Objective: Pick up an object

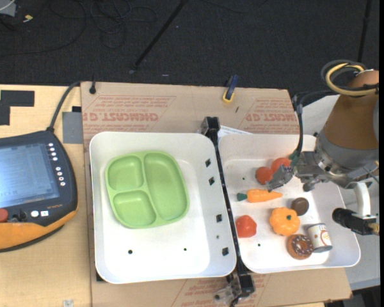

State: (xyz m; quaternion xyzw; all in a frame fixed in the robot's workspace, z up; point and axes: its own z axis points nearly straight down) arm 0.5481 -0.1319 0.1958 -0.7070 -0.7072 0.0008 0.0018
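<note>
Objects for the pick all sit in the right bin (345, 254): carrot (264, 196) lying flat mid-bin, red-orange piece (272, 171) just above it, red tomato-like item (246, 226) near the divider, small orange pumpkin (285, 221), brown round thing (299, 204), chocolate donut (301, 246) and a small can (319, 236) touching it by the front edge. Front-right of that bin is crowded; bare floor along its back wall and back-left corner. Left bin (115, 261) holds just a green divided plate (147, 189), w/ plenty of open floor around it. Tablet controller (25, 187) lies off to the left on the bench. Gripper (280, 178) is low over the carrot/red-orange piece, arm coming in from the right; can't tell whether it's open or closed, or touching anything.
</note>
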